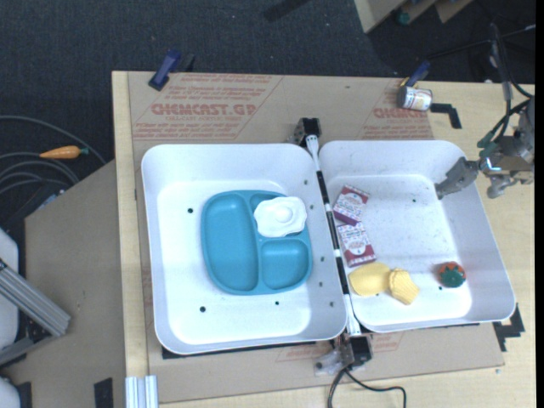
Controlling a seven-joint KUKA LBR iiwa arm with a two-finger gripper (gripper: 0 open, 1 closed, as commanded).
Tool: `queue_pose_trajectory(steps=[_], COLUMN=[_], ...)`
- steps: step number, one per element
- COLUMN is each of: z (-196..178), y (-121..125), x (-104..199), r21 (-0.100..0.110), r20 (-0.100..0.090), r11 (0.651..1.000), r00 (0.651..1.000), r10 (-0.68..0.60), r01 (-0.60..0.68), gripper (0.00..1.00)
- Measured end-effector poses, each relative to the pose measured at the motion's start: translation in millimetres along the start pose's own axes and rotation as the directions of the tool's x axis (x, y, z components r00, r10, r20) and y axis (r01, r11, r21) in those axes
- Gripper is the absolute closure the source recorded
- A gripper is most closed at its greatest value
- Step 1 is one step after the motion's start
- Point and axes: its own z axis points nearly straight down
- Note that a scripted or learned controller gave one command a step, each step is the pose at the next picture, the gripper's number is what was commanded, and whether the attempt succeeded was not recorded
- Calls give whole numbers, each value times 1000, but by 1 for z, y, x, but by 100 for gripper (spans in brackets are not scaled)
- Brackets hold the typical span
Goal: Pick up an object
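The right bin [399, 153] holds two maroon-and-white packets [349, 204] [357, 241] by its left wall. Near its front lie a yellow lump [367, 280], a yellow ridged piece [403, 286] and a small red-and-green fruit [451, 274]. In the left bin [170, 177] a blue divided plate [234, 245] carries a white object [279, 216]. My gripper [469, 190] hangs over the right bin's far right corner, open, with nothing between its fingers. It is well apart from every object.
Blue clamps [166, 69] [416, 75] and a small white cylinder [416, 100] sit on the cardboard behind the bins. An orange carrot-like item [59, 152] and cables lie off the bench at left. Bare floor in the right bin's middle separates the packets from my gripper.
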Motion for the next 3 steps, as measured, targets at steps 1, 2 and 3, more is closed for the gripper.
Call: queue_pose_trajectory(steps=[1,2,3], z=[190,179,189], y=[31,31,73], x=[-7,-7,3], r21=[0,-3,-3], r20=[0,1,0], r11=[1000,1000,1000], r00=[1000,1000,1000], r10=[0,1,-1], r01=[0,-1,1], gripper=[0,100,100])
